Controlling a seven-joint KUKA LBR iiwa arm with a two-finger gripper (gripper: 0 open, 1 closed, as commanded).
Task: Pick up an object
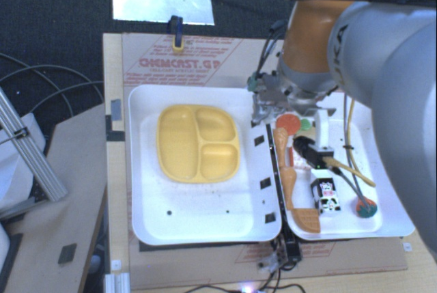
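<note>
The right bin (382, 216) holds several small things. A red-orange round piece (288, 123) lies at its upper left, with a bit of green (304, 125) beside it. An orange, long-handled, waffle-patterned tool (295, 189) runs down the bin's left side. A small black-and-white block (327, 196) sits near the middle, and a teal-and-red ball on a stick (366, 207) lies to its right. My gripper (262, 107) hangs low over the upper end of the wall between the two bins, just left of the red-orange piece. Nothing shows between its fingers.
A yellow divided plate (199, 143) lies in the left bin (205, 220). The grey arm with its orange band (311, 32) covers the right bin's far and right parts. A cardboard sheet (181, 59) lies behind the bins.
</note>
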